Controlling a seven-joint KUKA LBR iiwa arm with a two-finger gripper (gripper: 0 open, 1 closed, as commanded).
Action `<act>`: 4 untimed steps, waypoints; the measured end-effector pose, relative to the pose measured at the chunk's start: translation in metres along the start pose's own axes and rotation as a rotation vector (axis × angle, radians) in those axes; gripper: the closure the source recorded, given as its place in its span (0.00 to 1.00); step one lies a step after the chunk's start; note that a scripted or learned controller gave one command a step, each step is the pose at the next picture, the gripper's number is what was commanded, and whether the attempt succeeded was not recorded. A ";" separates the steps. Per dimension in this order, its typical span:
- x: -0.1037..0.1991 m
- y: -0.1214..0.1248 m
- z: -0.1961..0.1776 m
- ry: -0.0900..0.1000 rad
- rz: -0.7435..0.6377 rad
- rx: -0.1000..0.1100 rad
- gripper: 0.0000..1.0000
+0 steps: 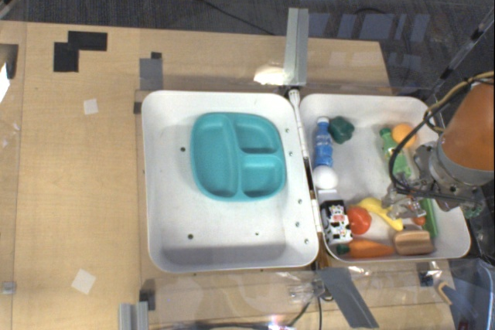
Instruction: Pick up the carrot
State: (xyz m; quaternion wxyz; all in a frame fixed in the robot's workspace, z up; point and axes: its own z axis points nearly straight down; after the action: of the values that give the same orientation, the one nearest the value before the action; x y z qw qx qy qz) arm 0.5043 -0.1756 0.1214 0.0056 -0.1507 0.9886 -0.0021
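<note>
**Carrot at the near edge of the right bin, arm low over the same bin**

While you look down on the wooden tabletop [69, 189], you have two white bins side by side. The left bin [166, 189] carries a teal divided plate [237, 156] with three compartments, lying a little towards the far side.

The right bin [352, 166] is the crowded one. Your carrot [371, 249] lies flat along its near wall, long axis running left to right, between a small black-and-white box [335, 221] on its left and a tan block [413, 243] on its right. Just behind the carrot sits a red rounded item [359, 220], and beside that a yellow banana-like piece [380, 212] lies on a slant. Along the bin's left wall you see a blue bottle [322, 143] with a white ball [325, 179] just at its near end, and a dark green item [341, 129] near the bottle's far end. At the far right of the bin there is an orange fruit [402, 134] next to a green piece [386, 141].

The arm comes in from the right, its orange band above the wrist, and the gripper [408, 201] is low over the right part of that bin, near the banana-like piece and behind the tan block. You cannot tell from here how its fingers are set; cables and the wrist clutter that spot. The carrot lies apart from the gripper, nearer to you.
</note>
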 end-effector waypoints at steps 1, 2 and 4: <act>0.013 -0.029 -0.041 0.000 -0.283 0.001 1.00; -0.003 -0.033 0.031 0.000 -0.054 0.001 1.00; -0.118 -0.049 0.035 -0.001 0.554 -0.001 1.00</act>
State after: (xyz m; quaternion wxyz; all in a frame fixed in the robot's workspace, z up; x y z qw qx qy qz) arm 0.6321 -0.1870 0.0883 0.0066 0.1253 0.9921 0.0003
